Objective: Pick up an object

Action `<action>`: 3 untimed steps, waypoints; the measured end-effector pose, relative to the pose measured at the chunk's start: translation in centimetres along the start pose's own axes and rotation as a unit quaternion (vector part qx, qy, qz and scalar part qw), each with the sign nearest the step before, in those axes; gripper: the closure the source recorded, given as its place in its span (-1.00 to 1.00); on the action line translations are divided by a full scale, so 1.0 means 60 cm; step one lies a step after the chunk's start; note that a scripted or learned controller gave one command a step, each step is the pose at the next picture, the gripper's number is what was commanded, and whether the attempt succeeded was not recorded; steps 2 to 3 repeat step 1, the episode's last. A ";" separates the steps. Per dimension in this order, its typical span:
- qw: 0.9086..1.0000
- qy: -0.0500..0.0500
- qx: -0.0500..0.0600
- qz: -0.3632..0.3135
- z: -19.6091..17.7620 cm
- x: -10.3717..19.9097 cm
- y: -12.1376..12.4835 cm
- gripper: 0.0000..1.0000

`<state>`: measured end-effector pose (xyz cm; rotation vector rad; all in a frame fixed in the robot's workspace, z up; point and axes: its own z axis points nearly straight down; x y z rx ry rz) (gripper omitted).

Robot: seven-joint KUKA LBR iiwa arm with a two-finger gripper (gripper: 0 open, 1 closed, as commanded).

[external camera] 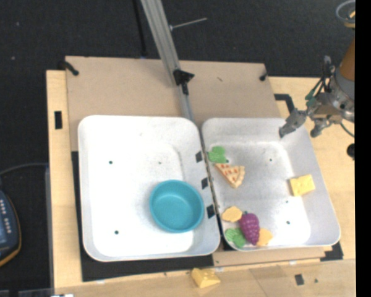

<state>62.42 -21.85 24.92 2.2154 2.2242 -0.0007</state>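
Note:
My gripper [304, 126] hangs over the far right rim of the right bin [266, 142], its two fingers spread apart with nothing between them; it is open. Below it in that bin lies a yellow cheese block [302, 185]. A pizza slice [230, 174] and a green piece [217, 154] lie near the bin's left wall. At the near left corner sit purple grapes [250, 228], a yellow piece [232, 214], a green piece [235, 236] and a small orange piece [264, 236]. A blue bowl [173, 206] stands in the left bin [111, 147].
A grey metal pole [164, 42] slants in from the back to the gap between the bins. A yellow wedge [204, 278] lies on the bench in front of the bins. A handheld controller [0, 228] sits at the far left.

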 end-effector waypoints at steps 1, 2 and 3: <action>1.000 -0.001 0.000 0.000 0.000 -0.001 0.000 -1.00; 1.000 -0.001 0.000 0.000 0.000 -0.001 0.000 -1.00; 1.000 -0.001 0.000 0.000 0.000 -0.001 0.000 -1.00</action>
